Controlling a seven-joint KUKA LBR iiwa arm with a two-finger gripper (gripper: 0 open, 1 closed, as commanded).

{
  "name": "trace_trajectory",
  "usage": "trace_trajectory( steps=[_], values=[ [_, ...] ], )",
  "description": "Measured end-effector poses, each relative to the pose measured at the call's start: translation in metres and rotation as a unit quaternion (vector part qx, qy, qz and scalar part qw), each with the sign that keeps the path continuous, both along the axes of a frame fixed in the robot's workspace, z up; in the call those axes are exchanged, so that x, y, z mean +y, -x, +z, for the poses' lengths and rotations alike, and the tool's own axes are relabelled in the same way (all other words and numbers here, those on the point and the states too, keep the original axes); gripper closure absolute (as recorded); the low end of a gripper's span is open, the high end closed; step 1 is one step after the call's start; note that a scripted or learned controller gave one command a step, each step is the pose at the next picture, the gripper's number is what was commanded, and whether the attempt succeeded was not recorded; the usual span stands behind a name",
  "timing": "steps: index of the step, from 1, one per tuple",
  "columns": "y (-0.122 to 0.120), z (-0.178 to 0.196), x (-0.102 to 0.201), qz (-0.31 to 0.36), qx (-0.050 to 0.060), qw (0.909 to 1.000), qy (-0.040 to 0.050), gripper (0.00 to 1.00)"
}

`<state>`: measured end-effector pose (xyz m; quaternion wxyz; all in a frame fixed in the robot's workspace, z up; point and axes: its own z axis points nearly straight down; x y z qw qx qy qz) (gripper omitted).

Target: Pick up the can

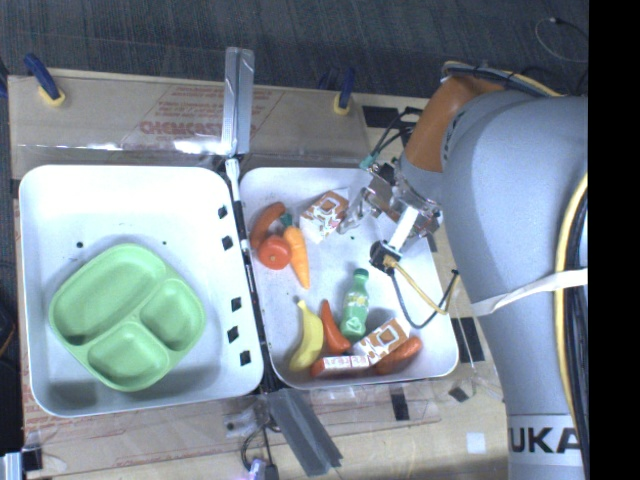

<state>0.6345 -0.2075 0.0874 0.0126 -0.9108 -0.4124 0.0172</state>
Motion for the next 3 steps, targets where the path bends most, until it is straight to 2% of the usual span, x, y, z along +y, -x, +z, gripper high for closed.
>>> trace_trajectory(
  steps=[1, 2, 3],
  values=[
    [-0.004, 0.009, 0.003, 0.005, -0.007, 1.0, 0.0014, 1.0],
    [-0.003, 0.016, 0.005, 0.009, -0.004, 0.9999, 0.0003, 1.0],
    [-0.012, 0.002, 0.004, -0.083, -0.016, 0.9964, 0.0043, 1.0]
  ],
)
